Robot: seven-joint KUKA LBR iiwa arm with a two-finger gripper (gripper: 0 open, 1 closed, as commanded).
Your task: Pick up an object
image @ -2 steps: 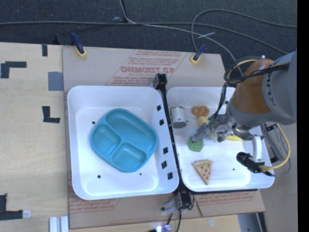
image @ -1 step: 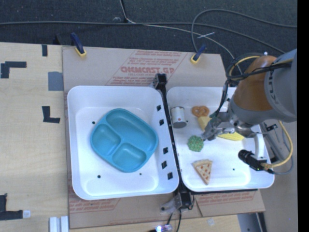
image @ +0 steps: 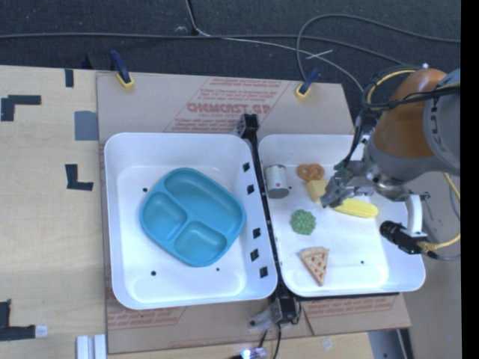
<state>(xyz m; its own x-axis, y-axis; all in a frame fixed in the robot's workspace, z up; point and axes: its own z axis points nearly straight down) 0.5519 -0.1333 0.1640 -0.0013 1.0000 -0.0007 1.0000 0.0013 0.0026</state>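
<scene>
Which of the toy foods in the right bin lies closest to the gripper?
The small yellow piece, right at the gripper, just below the pretzel. The corn cob lies close too; the broccoli and pizza slice lie farther off.

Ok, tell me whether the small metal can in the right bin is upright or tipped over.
Tipped over. The metal can lies on its side on the right bin floor, near the divider, its silver wall facing up rather than a round end.

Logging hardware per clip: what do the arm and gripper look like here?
The arm is grey with a rounded orange band above the wrist. A yellow cable loops around its upper side and another curls near a black fitting on its lower side. The gripper is a small dark grey two-finger unit.
</scene>
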